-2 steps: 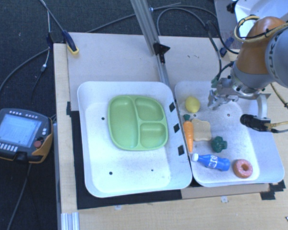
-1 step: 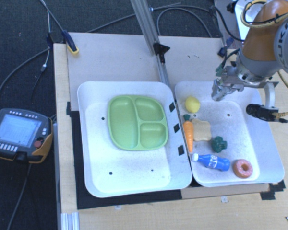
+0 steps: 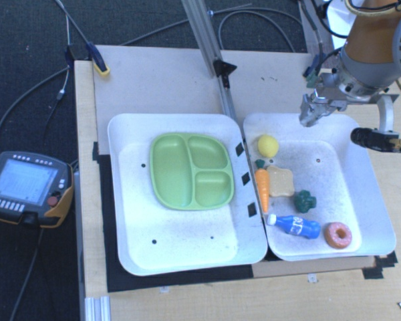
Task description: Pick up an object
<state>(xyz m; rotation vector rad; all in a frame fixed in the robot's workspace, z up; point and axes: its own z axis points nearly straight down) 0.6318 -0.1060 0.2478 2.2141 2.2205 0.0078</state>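
My gripper [image 3: 311, 112] hangs over the far edge of the right bin [image 3: 361, 172], with nothing visible between its fingers. Below it in that bin lie a yellow lemon [image 3: 268, 146], an orange carrot [image 3: 262, 188], a slice of toast [image 3: 280, 181], a green broccoli piece [image 3: 303, 201], a blue bottle [image 3: 295, 225] and a pink donut [image 3: 337, 235]. The lemon is the nearest item, to the lower left of the gripper.
A green divided plate [image 3: 191, 171] sits in the left bin [image 3: 134, 233]. A metal pole [image 3: 204, 25] slants down to the gap between the bins. A teach pendant [image 3: 27, 189] lies off the bench at left. Cables run across the floor behind.
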